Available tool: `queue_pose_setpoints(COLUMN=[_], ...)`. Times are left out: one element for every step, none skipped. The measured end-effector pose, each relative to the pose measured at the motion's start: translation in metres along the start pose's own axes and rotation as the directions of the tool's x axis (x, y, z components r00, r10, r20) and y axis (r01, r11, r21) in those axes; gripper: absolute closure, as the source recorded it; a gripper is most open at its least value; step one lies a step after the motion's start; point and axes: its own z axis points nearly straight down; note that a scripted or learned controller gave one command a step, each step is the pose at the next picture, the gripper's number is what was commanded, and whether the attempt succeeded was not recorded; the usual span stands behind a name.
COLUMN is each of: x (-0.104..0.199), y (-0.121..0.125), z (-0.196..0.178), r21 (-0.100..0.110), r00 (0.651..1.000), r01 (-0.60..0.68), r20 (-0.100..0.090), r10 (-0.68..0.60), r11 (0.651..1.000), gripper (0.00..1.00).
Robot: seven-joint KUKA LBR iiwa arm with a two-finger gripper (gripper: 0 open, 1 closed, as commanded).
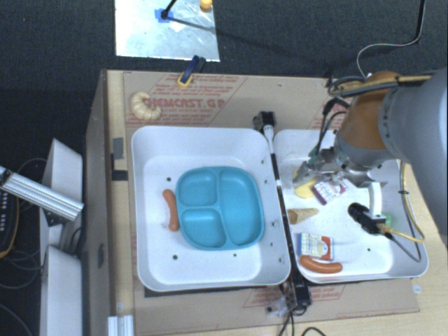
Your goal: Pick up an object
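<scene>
- Though plainly low over the back-left part of the right bin (367, 256), gripper (316, 171) too masked by the wrist to read: cannot tell jaws wide or narrow, nor anything between them.
- Likeliest targets just beneath it: yellow piece (303, 190) and small printed packet (327, 190), side by side, perhaps touching.
- Both probably light. Yellow piece seemingly soft, likely to give under a squeeze. Packet flat and thin, possibly slick, so best taken across its short sides.
- Further forward in the same bin: tan wedge (302, 215), small box (315, 244), red sausage (320, 264) near the front wall, all apart from the gripper.
- Tight on the left: inner wall (282, 194) near the yellow piece, with some risk of striking it on closing.
- Open floor toward the bin's middle and right; clear room straight up for a lift.
</scene>
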Motion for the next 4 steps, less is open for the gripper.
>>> queue_pose_setpoints(x=[-0.003, -0.030, -0.056, -0.067], y=[0.030, 0.016, 0.002, -0.020], z=[0.001, 0.001, 0.001, 0.000], r21=[0.003, 0.000, 0.000, -0.003], r00=[1.000, 1.000, 1.000, 1.000], r01=[0.002, 0.002, 0.001, 0.001], r20=[-0.004, -0.004, -0.004, -0.002], r10=[-0.002, -0.002, -0.001, -0.001], r11=[1.000, 1.000, 1.000, 1.000], gripper=[0.00, 0.00, 0.00, 0.00])
